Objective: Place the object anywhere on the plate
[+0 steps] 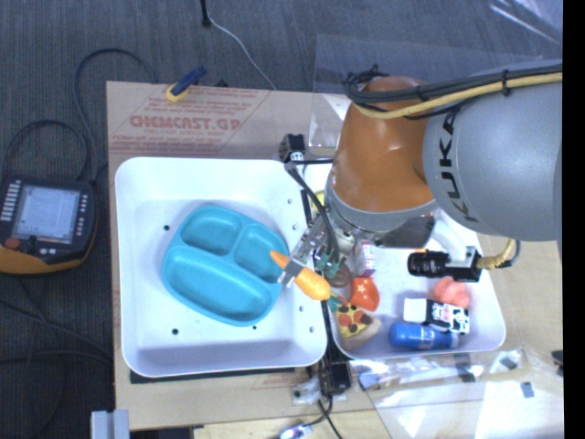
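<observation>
— Over the bins' shared rim, what does the claw [306, 268] hold?
— A carrot [303, 278], pinched between its fingers, just beside the blue plate [224, 263] in the left bin [146, 245].

A red tomato [364, 293] sits just right of the hand. Below it lies a pizza slice [355, 322]. Farther right are a blue can [419, 336] and a pink toy [451, 291].

"KU" on arm [494, 167], "CHEMCAST GP" on brown board [187, 122]
</observation>
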`<action>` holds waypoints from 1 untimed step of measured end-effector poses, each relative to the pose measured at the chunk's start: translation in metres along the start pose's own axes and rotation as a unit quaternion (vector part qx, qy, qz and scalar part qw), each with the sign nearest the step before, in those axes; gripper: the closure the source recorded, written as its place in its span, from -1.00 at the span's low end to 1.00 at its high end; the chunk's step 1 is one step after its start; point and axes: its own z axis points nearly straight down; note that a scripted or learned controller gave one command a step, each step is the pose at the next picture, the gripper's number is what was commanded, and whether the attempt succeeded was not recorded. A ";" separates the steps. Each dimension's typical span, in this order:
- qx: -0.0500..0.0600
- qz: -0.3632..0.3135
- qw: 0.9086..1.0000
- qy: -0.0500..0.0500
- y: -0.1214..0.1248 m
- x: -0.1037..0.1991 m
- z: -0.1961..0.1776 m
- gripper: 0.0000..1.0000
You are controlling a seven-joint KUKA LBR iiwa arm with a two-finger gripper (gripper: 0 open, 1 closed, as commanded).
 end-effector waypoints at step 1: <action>0.001 0.001 1.000 0.000 -0.001 -0.001 0.001 -1.00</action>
